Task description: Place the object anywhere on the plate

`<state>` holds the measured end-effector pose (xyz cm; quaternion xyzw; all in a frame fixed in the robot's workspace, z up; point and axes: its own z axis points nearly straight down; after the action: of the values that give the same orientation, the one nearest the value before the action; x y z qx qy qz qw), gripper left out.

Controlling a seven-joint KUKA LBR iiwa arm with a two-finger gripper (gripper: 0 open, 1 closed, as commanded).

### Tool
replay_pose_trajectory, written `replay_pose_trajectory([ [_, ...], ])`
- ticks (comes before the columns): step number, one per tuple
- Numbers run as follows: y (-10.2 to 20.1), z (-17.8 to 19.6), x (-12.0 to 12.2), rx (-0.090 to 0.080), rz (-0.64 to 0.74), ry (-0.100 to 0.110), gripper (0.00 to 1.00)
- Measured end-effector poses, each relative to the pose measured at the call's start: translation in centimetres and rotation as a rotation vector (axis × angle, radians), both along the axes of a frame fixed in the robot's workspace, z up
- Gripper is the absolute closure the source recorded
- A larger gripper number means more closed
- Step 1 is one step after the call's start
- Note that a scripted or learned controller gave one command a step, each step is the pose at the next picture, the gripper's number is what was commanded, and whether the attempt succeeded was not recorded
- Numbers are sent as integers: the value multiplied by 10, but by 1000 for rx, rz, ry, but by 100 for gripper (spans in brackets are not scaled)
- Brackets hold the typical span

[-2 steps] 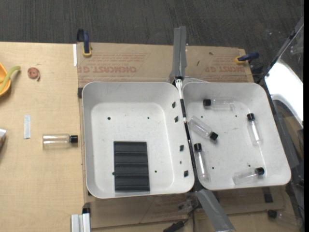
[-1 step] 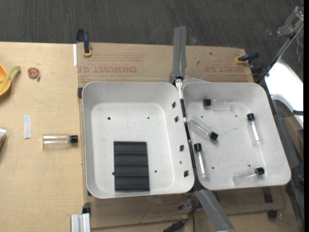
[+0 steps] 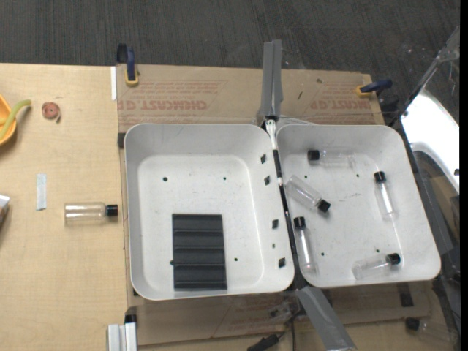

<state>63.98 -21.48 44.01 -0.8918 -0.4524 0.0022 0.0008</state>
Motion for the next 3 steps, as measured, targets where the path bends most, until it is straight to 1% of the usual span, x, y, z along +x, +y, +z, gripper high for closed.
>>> replay_pose_trajectory([
  [1,46,-1,20,-1,-95,0,0],
  [2,-2,0,-8,0,127,0,0],
  [3,67,-1,19,0,-18,-1,0],
])
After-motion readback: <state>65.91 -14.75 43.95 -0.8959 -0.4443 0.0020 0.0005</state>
